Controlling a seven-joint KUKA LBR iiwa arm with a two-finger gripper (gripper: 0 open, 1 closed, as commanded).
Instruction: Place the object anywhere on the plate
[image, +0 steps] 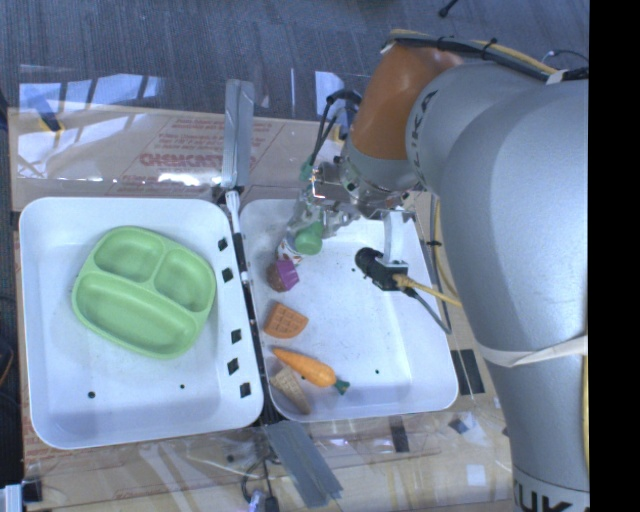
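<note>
Green toy (308, 238) sits at the gripper (312, 215) in the right bin's (420, 330) far-left corner, seemingly between its fingers; their actual clamping is unclear.

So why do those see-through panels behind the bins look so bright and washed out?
In the camera view, light glares blue-white off the clear panels at the top left; the green plate and carrot are evenly lit, with soft shadows.
</note>
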